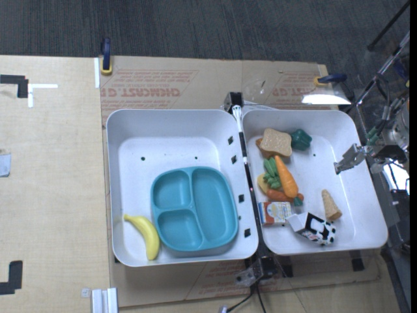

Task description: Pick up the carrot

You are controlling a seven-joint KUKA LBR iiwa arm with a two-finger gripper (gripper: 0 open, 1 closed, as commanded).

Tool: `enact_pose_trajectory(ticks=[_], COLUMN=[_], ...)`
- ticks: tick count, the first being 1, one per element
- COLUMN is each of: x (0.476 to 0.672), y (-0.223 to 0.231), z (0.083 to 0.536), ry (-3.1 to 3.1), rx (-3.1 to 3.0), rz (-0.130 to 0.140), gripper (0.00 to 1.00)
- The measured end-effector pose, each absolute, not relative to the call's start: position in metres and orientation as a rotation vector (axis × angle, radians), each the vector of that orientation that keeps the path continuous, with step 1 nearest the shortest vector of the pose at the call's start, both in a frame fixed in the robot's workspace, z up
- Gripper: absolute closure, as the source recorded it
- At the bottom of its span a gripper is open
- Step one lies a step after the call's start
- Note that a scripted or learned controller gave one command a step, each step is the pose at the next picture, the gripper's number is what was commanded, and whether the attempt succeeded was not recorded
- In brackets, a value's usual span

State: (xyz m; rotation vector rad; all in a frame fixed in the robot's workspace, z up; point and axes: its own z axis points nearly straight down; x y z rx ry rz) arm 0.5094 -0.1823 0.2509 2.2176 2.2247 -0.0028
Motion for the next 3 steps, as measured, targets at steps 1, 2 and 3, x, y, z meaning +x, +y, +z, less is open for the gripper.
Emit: enact_pose_trajectory(ticks=[1,2,3], x=[0.55,0.549,0.549], y=[-0.116,-0.138,-0.138], z=[0.128,0.091,0.1], ry=[2.48,1.99,1.989], rx=[1.932,2.436,2.438], rz=[-0.002,-0.005,-0.006], gripper=[0.0,0.0,1.0])
